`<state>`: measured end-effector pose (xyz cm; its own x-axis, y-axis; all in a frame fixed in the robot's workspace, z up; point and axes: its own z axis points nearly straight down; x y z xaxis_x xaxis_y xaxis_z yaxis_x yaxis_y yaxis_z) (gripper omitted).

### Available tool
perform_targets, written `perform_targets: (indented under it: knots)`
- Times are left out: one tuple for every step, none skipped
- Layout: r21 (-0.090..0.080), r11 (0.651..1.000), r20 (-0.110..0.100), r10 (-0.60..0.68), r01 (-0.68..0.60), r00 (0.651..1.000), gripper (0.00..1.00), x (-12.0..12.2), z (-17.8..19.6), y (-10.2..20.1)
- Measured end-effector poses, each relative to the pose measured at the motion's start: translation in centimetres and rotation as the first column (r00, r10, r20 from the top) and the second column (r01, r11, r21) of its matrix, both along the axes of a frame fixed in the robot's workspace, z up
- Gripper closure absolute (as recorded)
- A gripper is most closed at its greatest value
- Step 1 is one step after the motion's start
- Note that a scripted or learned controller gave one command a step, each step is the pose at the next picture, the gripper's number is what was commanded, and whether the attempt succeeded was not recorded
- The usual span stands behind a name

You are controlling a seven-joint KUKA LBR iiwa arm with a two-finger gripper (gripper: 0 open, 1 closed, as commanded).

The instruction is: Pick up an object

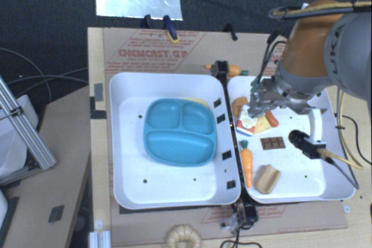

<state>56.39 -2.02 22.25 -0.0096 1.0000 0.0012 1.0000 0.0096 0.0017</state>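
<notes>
The right bin (325,183) holds several toy foods: a carrot (247,164), a bread roll (267,178), a brown chocolate bar (272,143), a tan pastry (238,106), a small white and red carton (246,124), a yellow wedge (263,124) and an orange sausage (272,119). My gripper (256,106) reaches down from the grey and orange arm (314,49) into the bin's back left part. It sits low, right above the carton and beside the pastry. The gripper hides part of the carton.
The left bin (131,183) holds a blue divided plate (179,130). An orange toy (233,71) lies behind the bins, and a beige ring (183,236) lies in front of them. A black fitting with cables (305,144) hangs over the right bin.
</notes>
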Motion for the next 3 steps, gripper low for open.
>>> perform_targets:
  knots:
    - [0.000, 1.000, 0.001, 0.000, 0.000, 1.000, 1.00, 1.8, -0.8, 5.5]
    - [0.002, 1.000, 0.003, 0.000, 0.000, 1.000, 1.00, 3.3, 0.8, 10.9]
    - [-0.002, 1.000, 0.001, -0.004, 0.004, 1.000, 1.00, 4.5, -0.8, 12.0]
